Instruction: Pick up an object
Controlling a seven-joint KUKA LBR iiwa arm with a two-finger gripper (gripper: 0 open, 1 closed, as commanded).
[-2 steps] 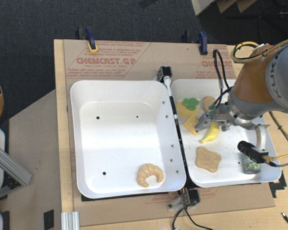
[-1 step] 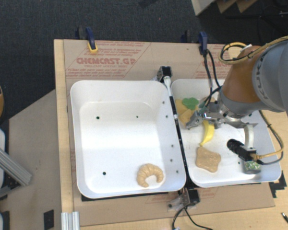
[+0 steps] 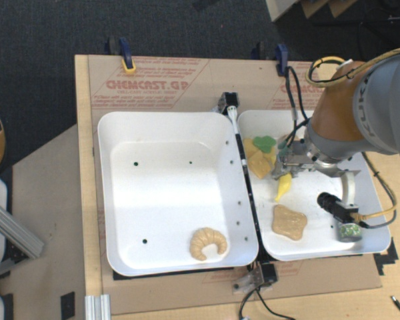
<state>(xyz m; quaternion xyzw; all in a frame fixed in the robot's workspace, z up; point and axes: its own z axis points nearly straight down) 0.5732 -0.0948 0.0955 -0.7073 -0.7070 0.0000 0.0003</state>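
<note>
hovering low in the right bin (image 3: 367, 245), our gripper (image 3: 285, 169) sits just above a yellow banana-like piece (image 3: 283, 187), beside a yellow lump (image 3: 259, 164). we cannot tell how the fingers stand. we judge the grasp is in hand; next, closing squarely on it.

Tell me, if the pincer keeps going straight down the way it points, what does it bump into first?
Probably the yellow banana-shaped toy, which sits right under the pincer in the right bin. Depth is hard to judge from above.
</note>
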